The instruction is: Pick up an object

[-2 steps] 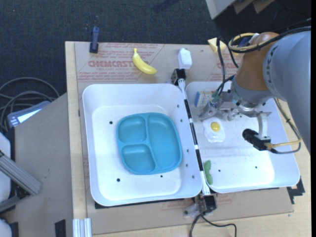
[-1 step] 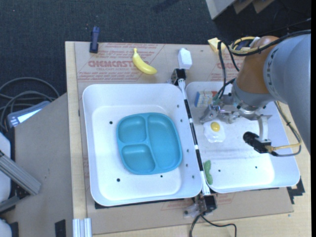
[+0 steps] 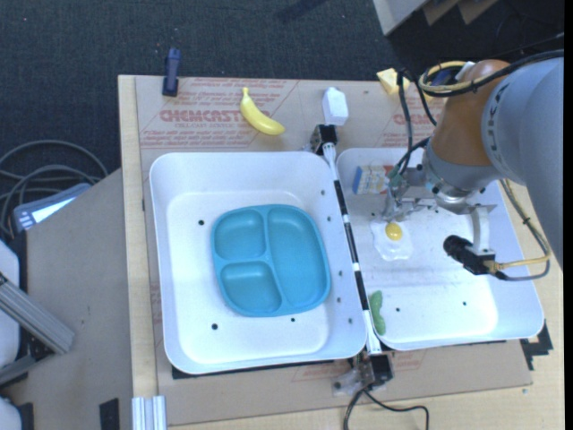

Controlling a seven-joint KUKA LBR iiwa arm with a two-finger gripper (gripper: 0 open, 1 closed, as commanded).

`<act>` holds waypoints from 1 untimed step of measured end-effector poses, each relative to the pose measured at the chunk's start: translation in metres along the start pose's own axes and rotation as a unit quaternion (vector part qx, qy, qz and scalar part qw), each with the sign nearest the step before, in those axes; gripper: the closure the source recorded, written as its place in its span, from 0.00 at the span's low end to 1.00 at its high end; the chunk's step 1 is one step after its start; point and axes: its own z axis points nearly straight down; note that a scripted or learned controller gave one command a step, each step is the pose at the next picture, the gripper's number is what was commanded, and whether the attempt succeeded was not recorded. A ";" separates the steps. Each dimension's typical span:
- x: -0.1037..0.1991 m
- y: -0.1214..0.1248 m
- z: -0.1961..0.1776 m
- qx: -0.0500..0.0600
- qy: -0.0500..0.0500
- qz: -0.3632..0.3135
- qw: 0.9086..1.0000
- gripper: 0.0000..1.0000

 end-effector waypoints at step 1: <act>-0.012 -0.066 0.008 -0.001 0.000 0.001 1.000 1.00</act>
